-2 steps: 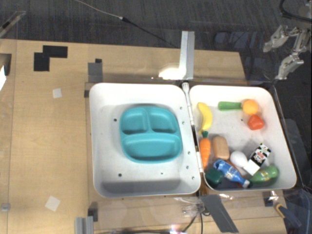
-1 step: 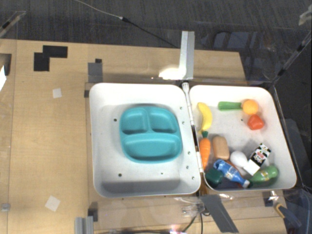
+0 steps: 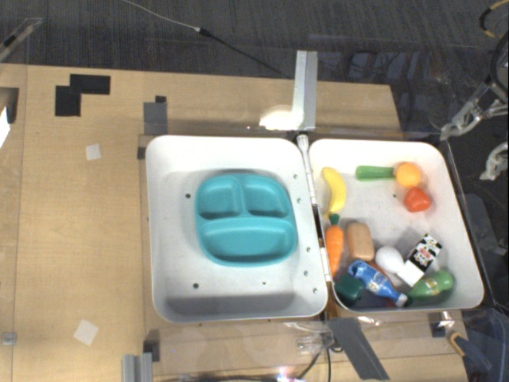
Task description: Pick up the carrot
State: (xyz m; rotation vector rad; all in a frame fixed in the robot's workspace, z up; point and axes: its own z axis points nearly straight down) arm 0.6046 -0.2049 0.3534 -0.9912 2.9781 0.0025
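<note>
The small orange toy carrot [image 3: 334, 247] is found at about eight o'clock in the right shallow white bin [image 3: 445, 173], pressed against the dividing wall, with a tan bread-shaped block [image 3: 359, 240] touching it at three o'clock. A grasp could be spoiled by this crowding. A pale wooden bench [image 3: 71, 237] supports both bins; dark carpet [image 3: 159, 22] lies at twelve o'clock.

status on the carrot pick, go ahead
Orange carrot lying in right white bin, against its left wall. Tan bread-like piece touching its right side, yellow banana just above. Not yet picked.
</note>
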